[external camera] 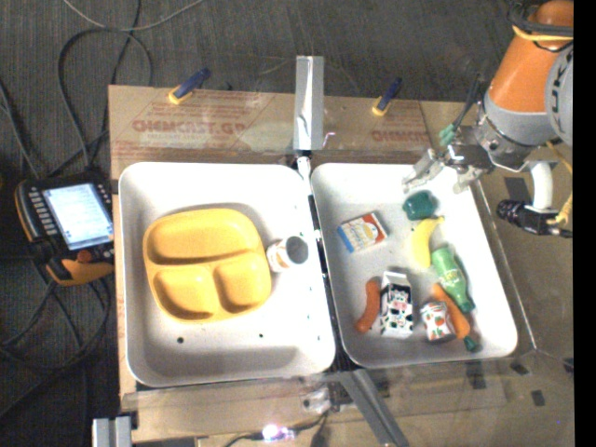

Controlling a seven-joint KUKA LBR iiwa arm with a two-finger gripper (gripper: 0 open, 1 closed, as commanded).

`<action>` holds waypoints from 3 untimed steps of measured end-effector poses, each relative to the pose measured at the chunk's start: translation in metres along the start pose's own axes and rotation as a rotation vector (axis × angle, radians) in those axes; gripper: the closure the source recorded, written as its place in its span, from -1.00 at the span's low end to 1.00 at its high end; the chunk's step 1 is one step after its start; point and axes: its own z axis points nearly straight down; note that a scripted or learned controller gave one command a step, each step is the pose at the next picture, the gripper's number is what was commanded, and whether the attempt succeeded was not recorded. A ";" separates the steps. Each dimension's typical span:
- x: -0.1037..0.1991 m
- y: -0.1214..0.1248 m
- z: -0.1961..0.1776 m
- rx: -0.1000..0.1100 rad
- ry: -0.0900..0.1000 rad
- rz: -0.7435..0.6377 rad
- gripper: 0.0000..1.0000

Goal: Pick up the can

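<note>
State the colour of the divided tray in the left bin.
Yellow-orange tray, plain and unpatterned, seen best in the camera view.

Both bins (223, 366) are formed of smooth white plastic with a faint sheen. The yellow tray (207, 261) is seen as glossy moulded plastic. A dull metal top is shown on the can (290, 251). The bench (233, 128) is faced with matt brown board.

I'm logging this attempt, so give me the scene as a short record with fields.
target: can, lying in left bin beside yellow tray
gripper: gripper over right bin's far edge, holding nothing
near gripper: green cup, banana
also in right bin: green bottle, carrot, milk carton
</note>
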 end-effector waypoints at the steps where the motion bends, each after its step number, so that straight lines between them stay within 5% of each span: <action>1: 0.074 -0.008 0.100 0.002 0.000 0.315 -1.00; 2: 0.111 -0.025 0.039 0.001 -0.001 0.331 -1.00; 3: 0.046 -0.078 0.132 -0.011 0.000 0.376 -1.00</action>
